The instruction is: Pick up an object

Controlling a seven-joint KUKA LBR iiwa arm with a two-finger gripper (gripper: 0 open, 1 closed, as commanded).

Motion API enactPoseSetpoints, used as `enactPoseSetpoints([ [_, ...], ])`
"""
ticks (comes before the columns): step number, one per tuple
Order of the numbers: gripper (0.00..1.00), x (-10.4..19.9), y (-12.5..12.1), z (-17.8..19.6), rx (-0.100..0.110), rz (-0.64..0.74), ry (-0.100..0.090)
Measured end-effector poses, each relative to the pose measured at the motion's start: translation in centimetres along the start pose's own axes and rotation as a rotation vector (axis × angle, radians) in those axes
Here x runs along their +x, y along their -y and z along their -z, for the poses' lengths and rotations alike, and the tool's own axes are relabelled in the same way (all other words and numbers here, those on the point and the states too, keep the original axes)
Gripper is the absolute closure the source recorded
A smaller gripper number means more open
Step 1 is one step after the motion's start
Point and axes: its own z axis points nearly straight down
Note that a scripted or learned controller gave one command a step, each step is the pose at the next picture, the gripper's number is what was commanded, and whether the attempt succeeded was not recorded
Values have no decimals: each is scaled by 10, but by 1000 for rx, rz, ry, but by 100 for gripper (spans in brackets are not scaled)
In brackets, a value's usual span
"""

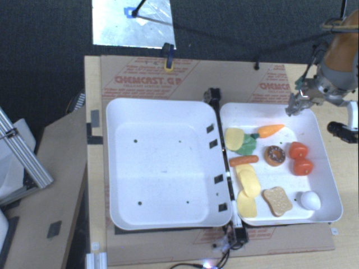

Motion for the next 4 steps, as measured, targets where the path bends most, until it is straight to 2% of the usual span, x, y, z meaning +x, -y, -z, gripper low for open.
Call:
enactPoseSetpoints([
  [1, 100, 3, 0, -20, 2, 4, -1],
  [2, 100, -2, -1, -78, -8, 2, 3],
  [3, 100, 10, -4, -86, -16, 4, 7],
  [4, 100, 27, 1, -94, 2, 5, -1],
])
